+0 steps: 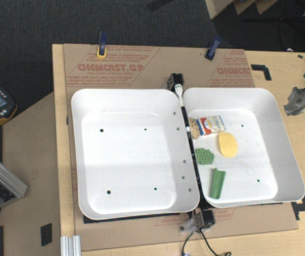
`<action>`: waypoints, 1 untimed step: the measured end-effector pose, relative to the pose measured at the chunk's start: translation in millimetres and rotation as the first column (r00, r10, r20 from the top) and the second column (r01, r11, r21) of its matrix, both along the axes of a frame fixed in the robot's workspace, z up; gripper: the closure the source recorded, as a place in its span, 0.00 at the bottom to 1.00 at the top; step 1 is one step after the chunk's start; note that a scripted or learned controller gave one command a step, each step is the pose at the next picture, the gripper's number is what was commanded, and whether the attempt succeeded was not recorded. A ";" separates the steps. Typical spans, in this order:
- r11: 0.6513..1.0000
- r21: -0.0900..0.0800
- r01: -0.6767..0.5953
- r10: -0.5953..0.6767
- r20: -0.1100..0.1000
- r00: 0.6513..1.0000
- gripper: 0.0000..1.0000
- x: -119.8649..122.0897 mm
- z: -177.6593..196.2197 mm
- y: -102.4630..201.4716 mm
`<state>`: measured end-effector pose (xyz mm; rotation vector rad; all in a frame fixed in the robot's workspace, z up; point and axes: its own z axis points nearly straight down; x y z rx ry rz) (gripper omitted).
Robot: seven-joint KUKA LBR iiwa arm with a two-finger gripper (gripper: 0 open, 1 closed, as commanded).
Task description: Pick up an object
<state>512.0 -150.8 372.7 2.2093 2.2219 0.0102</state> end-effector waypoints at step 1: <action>1.000 -0.003 0.008 -0.008 0.000 1.000 1.00 -33.3 67.7 -16.5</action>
